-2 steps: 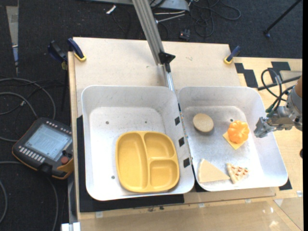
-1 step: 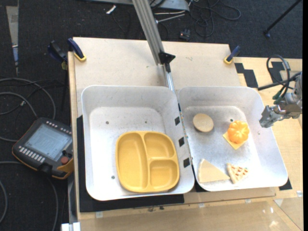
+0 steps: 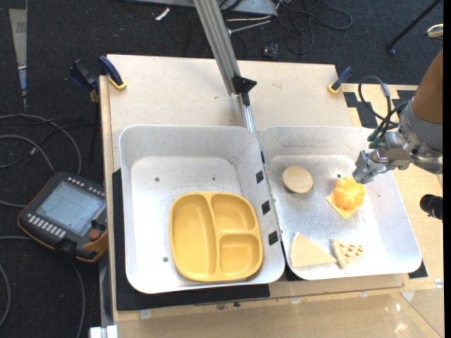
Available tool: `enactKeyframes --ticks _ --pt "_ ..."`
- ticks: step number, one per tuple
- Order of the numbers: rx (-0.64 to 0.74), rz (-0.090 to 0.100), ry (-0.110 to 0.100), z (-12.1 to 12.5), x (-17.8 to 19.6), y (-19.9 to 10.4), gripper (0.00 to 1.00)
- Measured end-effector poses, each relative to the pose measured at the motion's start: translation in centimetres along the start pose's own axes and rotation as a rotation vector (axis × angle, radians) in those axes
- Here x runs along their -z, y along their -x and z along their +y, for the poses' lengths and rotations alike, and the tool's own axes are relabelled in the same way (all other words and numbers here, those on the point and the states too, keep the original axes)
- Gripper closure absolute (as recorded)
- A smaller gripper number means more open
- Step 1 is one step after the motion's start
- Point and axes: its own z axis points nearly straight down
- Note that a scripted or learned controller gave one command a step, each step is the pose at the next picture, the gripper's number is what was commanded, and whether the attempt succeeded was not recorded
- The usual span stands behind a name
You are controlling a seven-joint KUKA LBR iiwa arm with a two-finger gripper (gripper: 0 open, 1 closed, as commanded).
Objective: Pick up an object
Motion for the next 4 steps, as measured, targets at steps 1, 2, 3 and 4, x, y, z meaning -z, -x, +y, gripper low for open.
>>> enactKeyframes --ticks 1,2,3,4 --pt "0.0 0.001 -0.002 0.9 -1.1 -5.8 1.0" --pt "0.0 0.001 -0.003 1.5 -2.3 -11.4 1.0" --pt "0.001 0.002 -0.004 0.3 -3.4 -17.3 1.0" --pt "0.0 0.001 -0.001 -0.7 -2.7 -22.5 1.0"
